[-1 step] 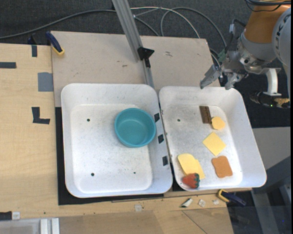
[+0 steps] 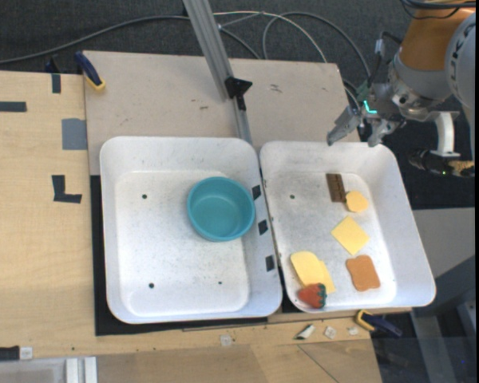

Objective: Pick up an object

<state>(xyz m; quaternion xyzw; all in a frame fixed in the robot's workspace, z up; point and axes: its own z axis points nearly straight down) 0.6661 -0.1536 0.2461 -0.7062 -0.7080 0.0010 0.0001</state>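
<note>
My pincer: my gripper (image 2: 358, 132) hung over the far right corner of the right bin (image 2: 411, 238), above its rim, carrying nothing; its two fingers were spread, one dark tip reaching left, the other nearer the wrist.
Likeliest pick: the brown bar (image 2: 334, 187), the piece closest to me, lay inside the right bin just below and a little left of my fingers.
Its long axis: it ran nearly up and down the view, from the far rim toward the near one, so I judged the fingers should close across its narrow width.
Its neighbour: a small yellow round piece (image 2: 356, 202) touched, or nearly touched, the bar's lower right end; I judged that a risk for a clean grip.
Others further off: a yellow square (image 2: 350, 234), an orange block (image 2: 363, 273), a pale yellow slab (image 2: 309, 267) and a strawberry (image 2: 311, 296) lay nearer the front edge.
Left bin: a teal bowl (image 2: 219, 207) sat well apart from me.
</note>
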